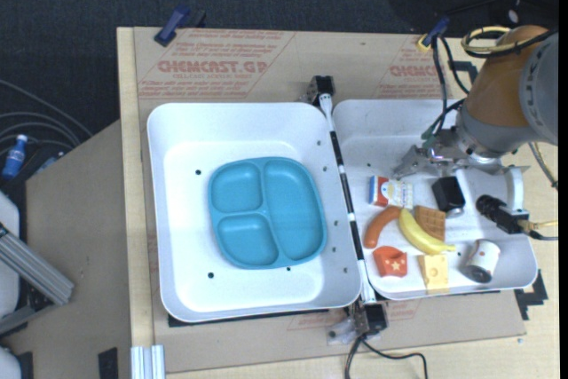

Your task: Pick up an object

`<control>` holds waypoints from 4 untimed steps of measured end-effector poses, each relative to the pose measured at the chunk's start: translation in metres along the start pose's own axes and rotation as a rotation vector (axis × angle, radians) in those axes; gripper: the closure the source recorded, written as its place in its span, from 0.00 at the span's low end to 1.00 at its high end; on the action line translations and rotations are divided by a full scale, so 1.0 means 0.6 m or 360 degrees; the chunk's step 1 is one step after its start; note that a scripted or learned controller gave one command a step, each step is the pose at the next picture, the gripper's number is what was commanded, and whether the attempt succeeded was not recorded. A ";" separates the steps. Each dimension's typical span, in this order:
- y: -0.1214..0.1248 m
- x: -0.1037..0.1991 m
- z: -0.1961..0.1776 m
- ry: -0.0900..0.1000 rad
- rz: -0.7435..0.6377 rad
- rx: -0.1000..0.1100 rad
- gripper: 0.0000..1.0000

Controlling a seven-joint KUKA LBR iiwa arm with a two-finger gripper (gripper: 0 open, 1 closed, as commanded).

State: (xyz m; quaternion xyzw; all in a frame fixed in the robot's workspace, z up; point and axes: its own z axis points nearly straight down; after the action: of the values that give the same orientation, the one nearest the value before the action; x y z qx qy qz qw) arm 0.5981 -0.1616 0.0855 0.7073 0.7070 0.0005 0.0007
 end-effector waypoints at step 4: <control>0.026 0.098 -0.001 0.0001 0.0000 0.0006 0.00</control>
State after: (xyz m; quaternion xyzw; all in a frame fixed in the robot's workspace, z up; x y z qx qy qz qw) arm 0.6138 -0.1026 0.0858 0.7072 0.7070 -0.0006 -0.0010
